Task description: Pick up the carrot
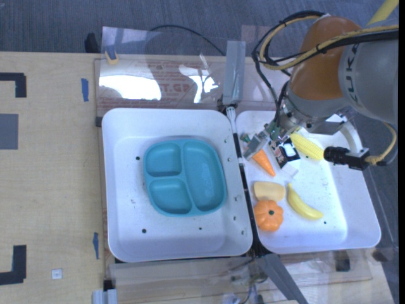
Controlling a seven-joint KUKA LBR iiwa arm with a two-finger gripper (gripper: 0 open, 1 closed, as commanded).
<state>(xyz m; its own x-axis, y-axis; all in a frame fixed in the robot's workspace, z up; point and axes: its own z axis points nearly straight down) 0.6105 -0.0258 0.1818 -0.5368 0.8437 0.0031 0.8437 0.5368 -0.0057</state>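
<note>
**Gripper low beside the carrot, grasp not confirmed**

You have the gripper (273, 139) low over the right bin (361, 227), near its left wall and toward the back edge. The carrot (264, 162) lies just below it, tip pointing toward the bin's front; whether the two touch, and how the hand is set, you cannot tell from here.

Watch the crowding. A corn cob (307, 147) sits just right of the gripper, a yellow wedge (268, 190) just in front of the carrot, with a small pumpkin (269, 216) and a banana (302, 204) nearer the front edge. A closing hand could nudge the carrot against the left wall or catch the corn instead. The left bin (120, 170) holds a blue divided plate (185, 176).
</note>
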